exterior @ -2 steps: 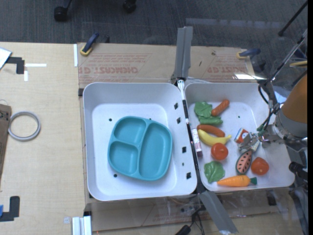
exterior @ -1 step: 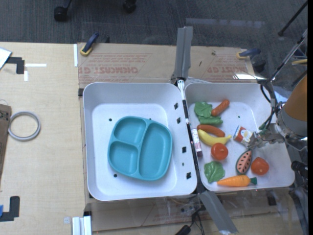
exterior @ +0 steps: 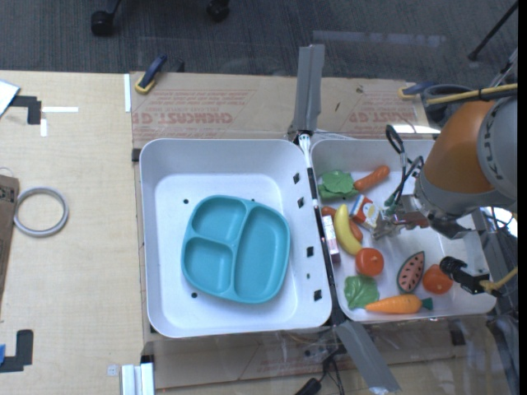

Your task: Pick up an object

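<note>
Hanging low over the right bin (exterior: 487, 307), with the orange-banded arm (exterior: 465, 159) bent in from the right so as to clear the bin wall. Tool (exterior: 385, 225) parked among the toy food, just beside the banana (exterior: 347, 230) and just beyond the tomato (exterior: 370, 261), near a small white-and-red packet (exterior: 366, 211). Open or closed: cannot tell, being dark and tangled with cabling at that spot. No sign of anything gripped.

Heaped together in that one bin, presumably as stock for picking:
- lettuce leaf (exterior: 335, 185) and a carrot (exterior: 372, 177) at the far side
- watermelon slice (exterior: 411, 271) and a round red fruit (exterior: 436, 280) nearer the arm
- second carrot (exterior: 395, 305) along the near wall, next to a green leaf (exterior: 361, 290)

Crowded enough to leave several pieces touching or nearly so.

Lying flat in the middle of the left bin (exterior: 165, 171), a teal divided plate (exterior: 237, 248), well apart from the tool. Left out on the desk (exterior: 74, 303) at far left, a roll of tape (exterior: 39, 211), outside both bins.

Judging by position, probably approaching or attempting a grasp, with nothing yet lifted. Likeliest target the banana, best closed on across its narrow width. Risk: nudging the tomato and sending it rolling.
</note>
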Action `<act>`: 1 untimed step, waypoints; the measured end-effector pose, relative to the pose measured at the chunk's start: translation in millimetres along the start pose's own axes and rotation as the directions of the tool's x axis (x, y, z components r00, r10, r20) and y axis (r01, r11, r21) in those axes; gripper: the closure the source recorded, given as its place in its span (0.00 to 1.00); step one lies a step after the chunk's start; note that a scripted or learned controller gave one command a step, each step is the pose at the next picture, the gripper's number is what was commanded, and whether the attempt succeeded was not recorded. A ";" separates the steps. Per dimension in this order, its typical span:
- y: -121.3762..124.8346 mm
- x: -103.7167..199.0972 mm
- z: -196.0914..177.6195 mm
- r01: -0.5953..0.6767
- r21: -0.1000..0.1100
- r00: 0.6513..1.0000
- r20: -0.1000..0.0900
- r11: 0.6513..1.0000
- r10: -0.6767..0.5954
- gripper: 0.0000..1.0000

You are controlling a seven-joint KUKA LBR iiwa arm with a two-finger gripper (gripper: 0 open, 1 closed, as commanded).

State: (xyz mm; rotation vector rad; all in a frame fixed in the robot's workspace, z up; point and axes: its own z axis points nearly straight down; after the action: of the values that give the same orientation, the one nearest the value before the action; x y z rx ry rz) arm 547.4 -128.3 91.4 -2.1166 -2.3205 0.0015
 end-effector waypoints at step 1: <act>-2.8 -29.7 -0.2 -0.240 -0.001 0.971 0.001 0.971 0.240 1.00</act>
State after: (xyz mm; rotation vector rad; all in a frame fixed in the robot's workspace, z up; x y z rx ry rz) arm 547.4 -158.2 91.6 -2.3829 -2.0482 0.0019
